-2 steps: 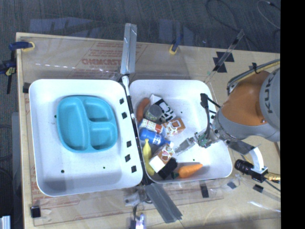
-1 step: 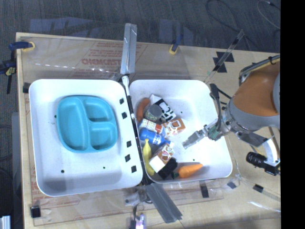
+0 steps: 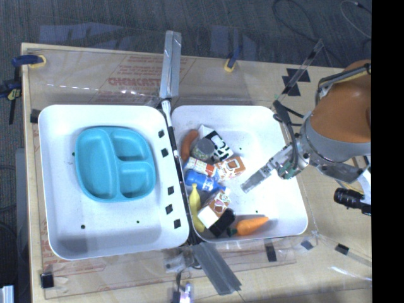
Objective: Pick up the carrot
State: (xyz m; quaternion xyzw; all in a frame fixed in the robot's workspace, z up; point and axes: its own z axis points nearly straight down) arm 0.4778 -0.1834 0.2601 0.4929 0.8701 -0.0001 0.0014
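Note:
The orange carrot [image 3: 252, 225] lies along the front wall of the right bin [image 3: 287, 197], its thick end pointing left against a black item. My gripper [image 3: 247, 183] hangs over the middle of the right bin, up and slightly left of the carrot, with nothing visible between its fingers. Its grey fingers point down-left toward the pile of toys.
A pile of toy food and boxes [image 3: 211, 169] fills the left half of the right bin, with a yellow banana [image 3: 196, 201] and a reddish sausage [image 3: 188, 144]. The left bin [image 3: 63, 226] holds a blue divided tray [image 3: 117, 163]. A metal divider bar [image 3: 169, 68] runs between the bins.

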